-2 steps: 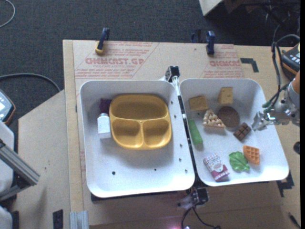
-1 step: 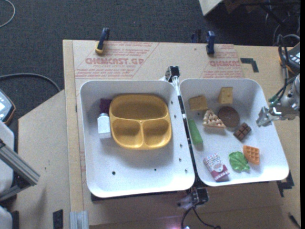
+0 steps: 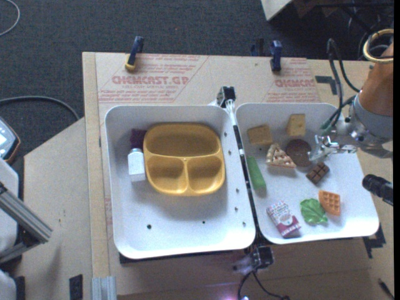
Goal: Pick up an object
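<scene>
Left white shallow bin [image 3: 119, 186]: yellow divided plastic tray [image 3: 184, 158], small white bottle [image 3: 136, 165]. Right white shallow bin [image 3: 362, 224]: green cucumber-shaped toy [image 3: 255, 173] by its left wall, round brown cookie [image 3: 298, 149], brown chocolate block [image 3: 317, 172]. Metal tool [image 3: 326, 146]: poised near the right wall beside the cookie; spread cannot be told. Step: approach. Next calls for descending onto one piece.

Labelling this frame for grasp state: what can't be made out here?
- tool: too small and blurred in the camera view to tell whether it grips anything.
- purple object in the left bin: mostly hidden behind the yellow tray and white bottle.
- arm: cut off by the right edge.
</scene>
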`<control>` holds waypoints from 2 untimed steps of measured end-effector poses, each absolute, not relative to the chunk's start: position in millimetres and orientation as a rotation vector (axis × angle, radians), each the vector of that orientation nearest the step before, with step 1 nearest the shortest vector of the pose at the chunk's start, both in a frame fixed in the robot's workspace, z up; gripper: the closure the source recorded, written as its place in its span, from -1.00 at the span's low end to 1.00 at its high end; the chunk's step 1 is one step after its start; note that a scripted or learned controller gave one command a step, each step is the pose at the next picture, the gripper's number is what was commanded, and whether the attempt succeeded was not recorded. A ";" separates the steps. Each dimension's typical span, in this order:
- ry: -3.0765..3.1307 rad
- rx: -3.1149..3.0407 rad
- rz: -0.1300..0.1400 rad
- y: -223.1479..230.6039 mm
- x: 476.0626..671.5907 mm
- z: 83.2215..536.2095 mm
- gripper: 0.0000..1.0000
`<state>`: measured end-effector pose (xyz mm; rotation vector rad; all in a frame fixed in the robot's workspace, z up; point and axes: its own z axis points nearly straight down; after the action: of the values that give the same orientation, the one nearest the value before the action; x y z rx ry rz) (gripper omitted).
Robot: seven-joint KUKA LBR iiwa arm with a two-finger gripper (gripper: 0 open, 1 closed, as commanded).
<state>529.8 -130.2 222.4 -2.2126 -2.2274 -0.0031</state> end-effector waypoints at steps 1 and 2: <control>-2.228 -2.216 -0.003 -90.7 545.4 217.7 1.00; -2.225 -2.221 -0.003 -84.7 538.1 229.3 1.00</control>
<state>538.1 -84.7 229.3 -2.2211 -2.2247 -0.0030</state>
